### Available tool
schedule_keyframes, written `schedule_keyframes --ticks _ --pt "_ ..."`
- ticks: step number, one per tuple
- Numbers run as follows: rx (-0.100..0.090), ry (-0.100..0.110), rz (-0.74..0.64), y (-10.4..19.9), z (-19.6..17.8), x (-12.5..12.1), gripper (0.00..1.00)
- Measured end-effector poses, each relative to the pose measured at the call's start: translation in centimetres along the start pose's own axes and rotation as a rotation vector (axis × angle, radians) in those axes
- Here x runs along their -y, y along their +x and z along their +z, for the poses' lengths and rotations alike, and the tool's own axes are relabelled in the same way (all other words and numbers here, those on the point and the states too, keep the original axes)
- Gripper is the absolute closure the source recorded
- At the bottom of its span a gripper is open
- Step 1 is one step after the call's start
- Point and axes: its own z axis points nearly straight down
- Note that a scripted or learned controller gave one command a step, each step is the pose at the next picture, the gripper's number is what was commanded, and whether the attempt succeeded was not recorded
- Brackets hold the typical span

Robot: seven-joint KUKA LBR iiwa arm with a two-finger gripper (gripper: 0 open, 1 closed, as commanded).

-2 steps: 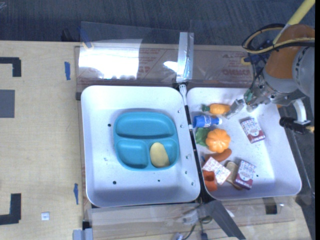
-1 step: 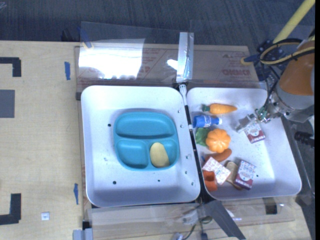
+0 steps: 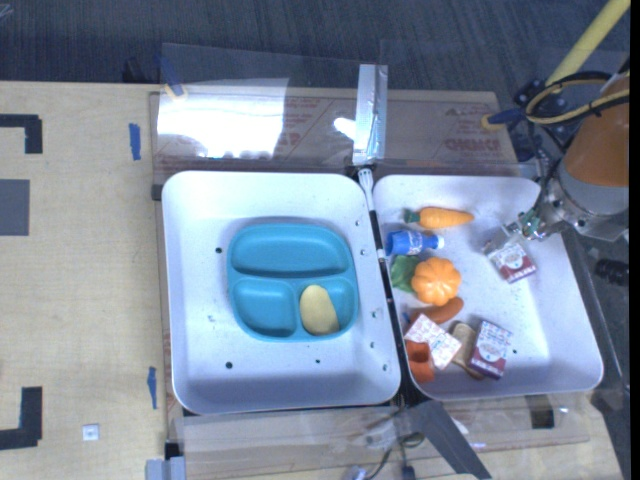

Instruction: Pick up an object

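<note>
**Gripper low over a red packet in the right bin**

At the far left the wooden bench [image 3: 70, 268] lies bare apart from some black marks and bits of blue tape. Next comes the left bin [image 3: 190, 298], and in it a blue tray [image 3: 285, 253] with three compartments. A yellow lump [image 3: 318, 309] sits in the tray's lower right compartment. Behind this bin a clear sheet [image 3: 250, 118] catches the light.

The right bin [image 3: 560, 318] touches the left one along their shared edge, and most of its load is crowded against that side. Near the top a blue bottle [image 3: 413, 241] lies on its side, with a carrot [image 3: 445, 218] just above and to its right. Below the bottle is a green piece [image 3: 402, 271], and an orange pumpkin [image 3: 436, 280] rests against it. Lower down a red-and-white pack [image 3: 432, 336] lies over other red pieces, and a small carton [image 3: 490, 348] lies tilted just to its right.

Apart from that cluster, towards the upper right of the bin, lies a red packet [image 3: 512, 261]. The gripper [image 3: 528, 225] is directly above and to its right, very close or touching; I cannot tell which. Whether the gripper is spread or pressed together, I cannot tell either, nor whether the packet is pinched in it. The arm [image 3: 600, 158], with its orange band, comes in over the bin's right corner.
</note>
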Motion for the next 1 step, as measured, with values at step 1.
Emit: schedule_keyframes --ticks 1 --pt "0.006 0.002 -0.090 -0.24 -7.04 0.68 1.00"
